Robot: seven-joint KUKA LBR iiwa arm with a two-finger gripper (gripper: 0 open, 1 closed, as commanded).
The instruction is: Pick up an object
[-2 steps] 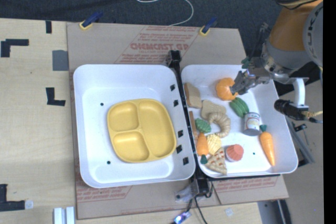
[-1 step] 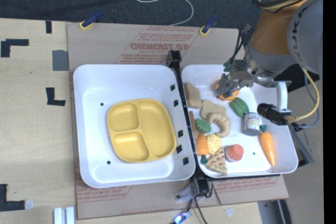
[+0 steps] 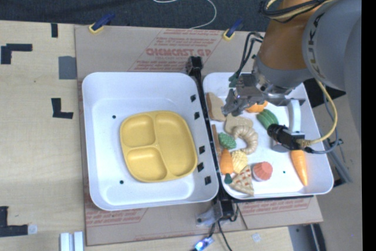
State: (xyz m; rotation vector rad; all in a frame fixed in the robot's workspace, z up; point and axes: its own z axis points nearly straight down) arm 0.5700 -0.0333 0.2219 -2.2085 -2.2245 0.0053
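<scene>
Surface [image 3: 35, 126]: a tan bench top carrying a cardboard sheet [image 3: 170, 50] with red print, on which both bins are sitting.
Arm [image 3: 305, 32]: reaching in from the right, its grey body and orange band bending down over the right bin's upper part — the wrist is pointing down and to the left.
Left bin [image 3: 100, 91]: holding a yellow divided plate [image 3: 157, 145], lying flat near the middle.
Right bin [image 3: 317, 179]: holding the toy foods, crowded along its left half.
Pincer [image 3: 235, 104]: hanging over the bin's upper-left area, just above a beige croissant-like piece [image 3: 244, 132]; its fingers are lost in the dark mass, so I cannot tell whether they are spread or pressed together.
Carrot [image 3: 300, 166]: lying near the right wall, tip pointing down.
Green pickle-like piece [image 3: 268, 117]: lying right of the pincer.
Pizza slice [image 3: 242, 183]: resting at the lower edge, with a red round piece [image 3: 262, 170] just beside it.
</scene>
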